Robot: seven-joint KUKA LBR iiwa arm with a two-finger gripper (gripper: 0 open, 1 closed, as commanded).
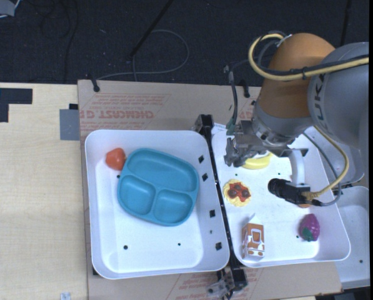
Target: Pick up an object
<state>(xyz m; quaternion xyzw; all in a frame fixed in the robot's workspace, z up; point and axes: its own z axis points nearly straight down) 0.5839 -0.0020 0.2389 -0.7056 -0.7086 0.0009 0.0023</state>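
The grey arm (339, 99) with its orange band reaches in from the right and hangs over the upper part of the right-hand shallow white plastic bin (280, 227), with the dark metal gripper (234, 155) pointing down near that bin's left wall. From this slant I cannot tell how far the gripper is open, and nothing can be seen held in it. Just to its right, partly hidden under the wrist, lies a flat pale yellow plastic piece (258, 162) on the bin floor, the nearest thing to the gripper. Below the gripper sits a small round yellow disc with a red and dark topping (237, 193), apart from the yellow piece. Lower still, near the bin's front rim, stands a small orange and white carton (253, 240), and to its right, well apart, lies a magenta berry-shaped toy with a green tip (309, 227). The left-hand white bin (108, 255) holds a blue plastic plate with three compartments (158, 186), and a small orange-red ball (115, 159) rests just beside the plate's upper left edge. Both bins stand on a brown cardboard sheet (142, 108) laid over the pale wooden bench (30, 199).
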